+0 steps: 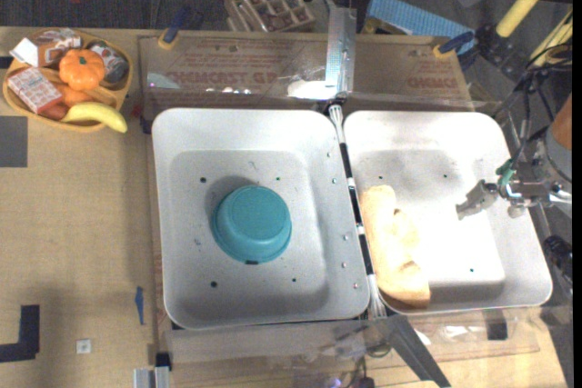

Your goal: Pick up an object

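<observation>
The gripper (475, 201) hangs over the right part of the right bin (491, 136), at the right of the frame, a little below mid-height. Whether it is open or closed cannot be told; nothing shows in its grasp. The arm (536, 186) runs from it toward the right edge of the frame.

To the left of the gripper, well apart from it, a sponge (396, 243) lies along the left side of the same bin, pale yellow with a browner lower end, stretching from mid-height down toward the bin's lower left corner.

Beyond the rim between the two bins, a teal bowl (253, 223) sits upside down near the middle of the left bin (182, 141), in the centre-left of the frame.

In the upper left corner, on the bench (64, 241) and well apart from both bins, a basket (18, 95) holds an orange pumpkin (82, 69), a banana (95, 114) and some small boxes.
</observation>
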{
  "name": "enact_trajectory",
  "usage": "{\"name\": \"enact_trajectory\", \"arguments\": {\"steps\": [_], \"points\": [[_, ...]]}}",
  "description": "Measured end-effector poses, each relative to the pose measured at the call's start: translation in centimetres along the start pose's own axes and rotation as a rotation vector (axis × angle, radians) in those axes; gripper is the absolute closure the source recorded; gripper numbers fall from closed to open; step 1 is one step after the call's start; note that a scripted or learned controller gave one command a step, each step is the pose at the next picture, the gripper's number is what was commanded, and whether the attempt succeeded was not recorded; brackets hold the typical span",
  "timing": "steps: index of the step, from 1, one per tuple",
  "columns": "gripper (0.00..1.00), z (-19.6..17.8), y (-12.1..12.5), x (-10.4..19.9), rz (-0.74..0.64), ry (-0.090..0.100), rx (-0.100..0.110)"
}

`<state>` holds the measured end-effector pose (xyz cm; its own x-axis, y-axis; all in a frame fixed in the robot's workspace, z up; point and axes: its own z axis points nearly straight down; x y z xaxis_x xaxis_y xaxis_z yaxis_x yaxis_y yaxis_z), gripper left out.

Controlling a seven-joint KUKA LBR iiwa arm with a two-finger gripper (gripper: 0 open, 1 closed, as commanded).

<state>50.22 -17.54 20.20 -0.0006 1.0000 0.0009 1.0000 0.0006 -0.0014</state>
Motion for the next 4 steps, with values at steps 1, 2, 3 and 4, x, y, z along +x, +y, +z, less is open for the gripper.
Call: {"name": "enact_trajectory", "arguments": {"steps": [1, 2, 3, 4], "points": [[0.0, 8.8, 5.1, 5.8, -0.003, 0.0, 0.0], [0.0, 11.3, 6.9, 6.0, -0.17, 0.0, -0.007], [0.0, 11.2, 10.6, 7.4, -0.318, -0.006, -0.013], [0.0, 11.4, 16.6, 6.6, -0.133, -0.005, -0.009]]}}
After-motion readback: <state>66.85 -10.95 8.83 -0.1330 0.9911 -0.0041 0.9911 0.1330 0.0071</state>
